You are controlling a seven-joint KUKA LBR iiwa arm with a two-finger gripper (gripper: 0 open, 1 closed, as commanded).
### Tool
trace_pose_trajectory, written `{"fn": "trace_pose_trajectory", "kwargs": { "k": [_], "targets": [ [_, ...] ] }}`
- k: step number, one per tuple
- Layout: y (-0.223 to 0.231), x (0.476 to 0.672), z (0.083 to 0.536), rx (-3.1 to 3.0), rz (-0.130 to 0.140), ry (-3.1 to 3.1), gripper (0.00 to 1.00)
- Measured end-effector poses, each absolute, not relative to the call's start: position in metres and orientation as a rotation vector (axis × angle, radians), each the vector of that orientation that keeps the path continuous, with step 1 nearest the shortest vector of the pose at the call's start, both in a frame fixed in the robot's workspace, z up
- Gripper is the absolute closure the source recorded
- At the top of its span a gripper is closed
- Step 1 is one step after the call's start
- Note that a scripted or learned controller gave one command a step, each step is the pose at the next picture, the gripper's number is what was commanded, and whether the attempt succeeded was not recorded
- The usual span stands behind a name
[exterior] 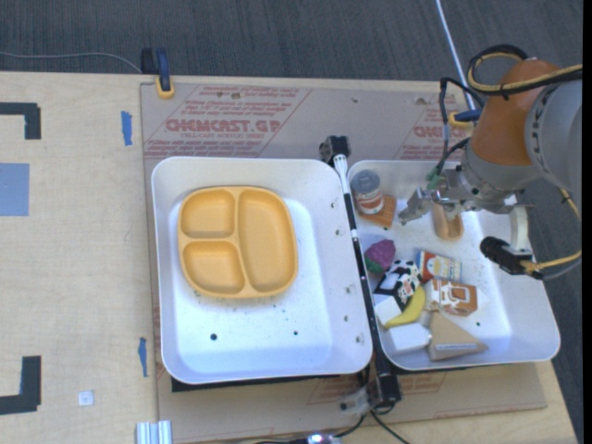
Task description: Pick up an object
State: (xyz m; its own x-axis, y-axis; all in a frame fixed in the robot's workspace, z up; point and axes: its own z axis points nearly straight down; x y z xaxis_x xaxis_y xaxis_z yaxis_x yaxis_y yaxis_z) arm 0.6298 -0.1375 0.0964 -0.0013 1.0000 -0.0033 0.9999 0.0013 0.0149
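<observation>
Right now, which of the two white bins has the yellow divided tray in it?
The left bin: the yellow three-compartment tray lies in it, while the right bin holds a jumble of small items.

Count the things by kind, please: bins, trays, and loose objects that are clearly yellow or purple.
White bins: 2 (left bin, right bin)
Divided orange-yellow tray: 1
Yellow banana: 1
Purple object: 1
Total: 5

A yellow divided plate (238,241) lies in the left bin (176,340); at three o'clock, the gripper (446,213) hangs over the cluttered right bin (532,336).
</observation>
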Motion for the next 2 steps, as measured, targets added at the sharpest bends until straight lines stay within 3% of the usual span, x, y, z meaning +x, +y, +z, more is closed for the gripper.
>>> {"fn": "trace_pose_trajectory", "kwargs": {
  "k": [1, 2],
  "targets": [
    [-0.141, 0.631, 0.108, 2.205, 0.012, 2.205, 1.00],
    [-0.097, 0.641, 0.187, 2.218, 0.003, 2.222, 1.00]
  ]
}}
